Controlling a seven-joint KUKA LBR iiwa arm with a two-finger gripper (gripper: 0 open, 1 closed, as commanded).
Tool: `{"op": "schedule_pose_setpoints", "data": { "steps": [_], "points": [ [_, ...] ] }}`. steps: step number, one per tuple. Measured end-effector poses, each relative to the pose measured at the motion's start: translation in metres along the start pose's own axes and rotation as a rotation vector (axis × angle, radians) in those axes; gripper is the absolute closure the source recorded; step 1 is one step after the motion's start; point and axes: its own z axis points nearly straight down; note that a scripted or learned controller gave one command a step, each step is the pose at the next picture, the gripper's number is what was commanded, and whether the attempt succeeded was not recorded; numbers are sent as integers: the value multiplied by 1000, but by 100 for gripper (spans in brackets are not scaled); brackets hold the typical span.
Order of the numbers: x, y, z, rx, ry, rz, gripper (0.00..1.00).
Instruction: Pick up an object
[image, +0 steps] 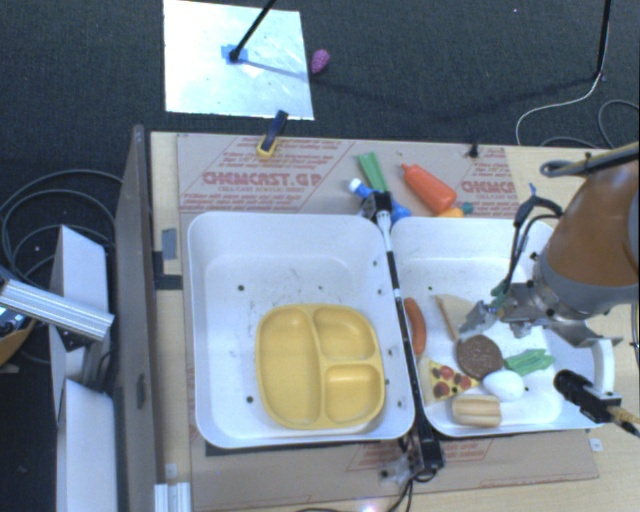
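Dark carpet surrounds a counter (300, 170) topped with printed cardboard, on which two white bins sit side by side. The left bin (230, 250) holds a yellow tray (320, 365) near its front edge. The right bin (450, 250) carries the food toys, all crowded into its front half: a sausage (415, 325) against the wall shared with the left bin, a wedge (452, 312), a brown cookie (480, 355), a green piece (528, 361), a white egg (504, 384), a pizza slice (448, 379) and a bun (476, 409) at the front edge.

The arm (600, 240) reaches in over the bin's right side, and the tool (500, 312) hangs low just behind the cookie, between wedge and green piece. Whether it is released or clenched I cannot tell.

The likeliest target looks to be the cookie: a flat round disc, lying face up, with no long axis to align to. The sausage, by contrast, runs front to back along the wall.

Risks: the cookie lies flat, so the tool may skid over it or close on nothing. With wedge, egg and green piece so near, a descent could nudge neighbours or catch two at once.
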Motion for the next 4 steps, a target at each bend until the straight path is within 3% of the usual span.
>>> {"op": "schedule_pose_setpoints", "data": {
  "steps": [1, 2, 3, 4],
  "points": [
    [19, -17, 83, 0, 0, 6, 0],
    [-55, 2, 87, -19, 1, 6, 0],
    [-56, 24, -81, -25, -8, 1, 0],
    [-103, 85, -28, -9, -6, 5, 0]
  ]
}}
